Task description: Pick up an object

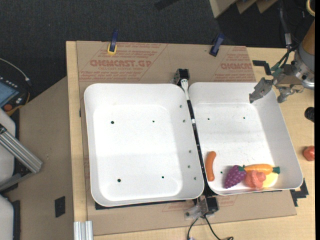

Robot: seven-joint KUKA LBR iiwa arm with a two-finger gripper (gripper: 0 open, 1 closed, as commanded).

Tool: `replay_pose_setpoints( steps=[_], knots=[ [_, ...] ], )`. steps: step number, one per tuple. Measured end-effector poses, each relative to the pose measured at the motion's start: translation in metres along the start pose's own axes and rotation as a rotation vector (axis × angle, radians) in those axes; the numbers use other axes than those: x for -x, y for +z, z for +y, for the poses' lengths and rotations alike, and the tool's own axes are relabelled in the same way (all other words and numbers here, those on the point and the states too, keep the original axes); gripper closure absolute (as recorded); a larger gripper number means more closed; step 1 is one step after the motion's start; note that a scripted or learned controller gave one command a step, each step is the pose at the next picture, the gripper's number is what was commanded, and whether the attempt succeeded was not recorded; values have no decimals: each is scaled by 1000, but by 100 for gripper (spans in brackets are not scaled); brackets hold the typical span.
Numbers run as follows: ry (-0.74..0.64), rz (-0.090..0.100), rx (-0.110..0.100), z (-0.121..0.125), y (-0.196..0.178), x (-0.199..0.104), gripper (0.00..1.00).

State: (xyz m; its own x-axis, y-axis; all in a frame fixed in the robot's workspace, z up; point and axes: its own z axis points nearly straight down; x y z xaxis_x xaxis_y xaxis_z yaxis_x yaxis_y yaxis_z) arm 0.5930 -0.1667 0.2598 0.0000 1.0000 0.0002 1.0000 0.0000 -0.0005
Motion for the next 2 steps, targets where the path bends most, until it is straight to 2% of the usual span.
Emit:
replay_pose_setpoints(
  steps=[1,2],
  knots=[
    [0,4,-9,-41,82,-32,0],
    [-5,5,-8,-118,76,-104,0]
  ],
)
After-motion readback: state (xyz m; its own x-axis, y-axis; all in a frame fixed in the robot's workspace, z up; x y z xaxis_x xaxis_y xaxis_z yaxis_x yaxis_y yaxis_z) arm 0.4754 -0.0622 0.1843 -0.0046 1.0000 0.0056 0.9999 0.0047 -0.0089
